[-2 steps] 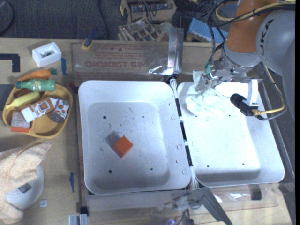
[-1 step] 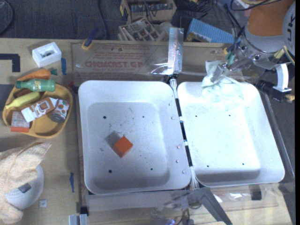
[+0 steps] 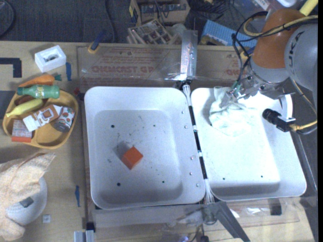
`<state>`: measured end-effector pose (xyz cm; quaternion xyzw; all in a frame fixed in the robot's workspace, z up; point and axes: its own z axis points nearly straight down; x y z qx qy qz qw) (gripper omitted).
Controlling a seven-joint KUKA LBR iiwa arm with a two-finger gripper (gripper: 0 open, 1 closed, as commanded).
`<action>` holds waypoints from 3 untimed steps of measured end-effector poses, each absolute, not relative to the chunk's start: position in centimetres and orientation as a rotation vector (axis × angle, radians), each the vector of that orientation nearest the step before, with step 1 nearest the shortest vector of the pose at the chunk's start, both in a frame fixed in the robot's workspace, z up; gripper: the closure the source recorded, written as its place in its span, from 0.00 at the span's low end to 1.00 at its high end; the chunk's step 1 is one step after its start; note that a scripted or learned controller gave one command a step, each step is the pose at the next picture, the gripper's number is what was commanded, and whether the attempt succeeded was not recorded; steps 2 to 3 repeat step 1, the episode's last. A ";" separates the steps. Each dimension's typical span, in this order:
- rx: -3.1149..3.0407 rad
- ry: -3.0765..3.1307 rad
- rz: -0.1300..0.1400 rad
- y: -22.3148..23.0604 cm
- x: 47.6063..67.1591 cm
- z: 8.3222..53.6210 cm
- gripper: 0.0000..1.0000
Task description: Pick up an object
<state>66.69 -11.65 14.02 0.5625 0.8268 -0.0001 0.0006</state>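
Orange block [image 3: 132, 157] sits mid-left in the left bin [image 3: 96, 105], w/ nothing else near it. Upper right of frame, the gripper [image 3: 236, 92] is down at a crumpled white cloth [image 3: 227, 116] in the right bin [image 3: 287, 185]; can't tell jaws' state.

Arm [image 3: 303, 44]: "KUKA" lettering, partly cut off. Clear sheet [image 3: 133, 67] behind the bins: red print, possibly "CHEMCAST GP", mirrored and blurred.

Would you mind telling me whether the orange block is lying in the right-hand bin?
No, the orange block lies in the left bin, while the gripper is over the right bin.
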 end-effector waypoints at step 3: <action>1.906 2.492 0.002 -6.5 66.7 18.5 1.00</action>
